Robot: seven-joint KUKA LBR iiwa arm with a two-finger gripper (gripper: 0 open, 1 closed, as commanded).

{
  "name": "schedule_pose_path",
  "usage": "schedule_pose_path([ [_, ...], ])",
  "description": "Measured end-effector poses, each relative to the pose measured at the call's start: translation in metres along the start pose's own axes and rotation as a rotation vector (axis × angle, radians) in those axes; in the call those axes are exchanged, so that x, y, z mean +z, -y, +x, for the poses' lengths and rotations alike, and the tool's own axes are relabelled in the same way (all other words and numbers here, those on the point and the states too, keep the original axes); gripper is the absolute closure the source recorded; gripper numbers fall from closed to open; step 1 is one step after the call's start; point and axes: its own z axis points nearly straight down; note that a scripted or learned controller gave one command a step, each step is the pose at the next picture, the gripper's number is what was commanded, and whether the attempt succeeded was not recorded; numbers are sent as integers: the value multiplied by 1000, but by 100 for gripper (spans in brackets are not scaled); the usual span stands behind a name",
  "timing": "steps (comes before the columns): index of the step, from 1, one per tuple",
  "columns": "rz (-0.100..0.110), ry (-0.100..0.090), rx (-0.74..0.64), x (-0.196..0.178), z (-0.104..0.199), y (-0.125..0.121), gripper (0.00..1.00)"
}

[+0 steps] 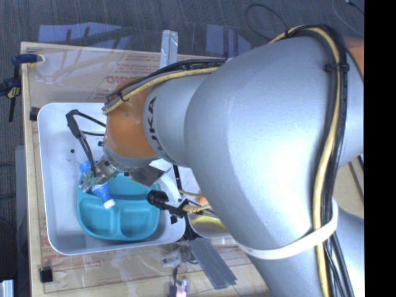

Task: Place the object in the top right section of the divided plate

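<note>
The gripper is seen low over the plate's upper left edge; whether it is spread or pinched cannot be told; a small blue and white object lies just below it, touching or nearly so; the placing step seems in hand; next, a shift toward the top right section is judged needed.

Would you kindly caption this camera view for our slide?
Grey arm reaches over the left white bin, its gripper above a teal divided plate.
</note>
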Motion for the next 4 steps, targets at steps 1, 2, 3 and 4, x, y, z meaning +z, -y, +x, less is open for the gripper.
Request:
schedule_pose_path([
  [1, -18, 16, 83, 2, 13, -2, 100],
  [2, 16, 1, 379, -99, -9, -2, 100],
  [3, 0, 2, 243, -7, 14, 39, 100],
  [4, 17, 1, 391, -83, -56, 51, 100],
])
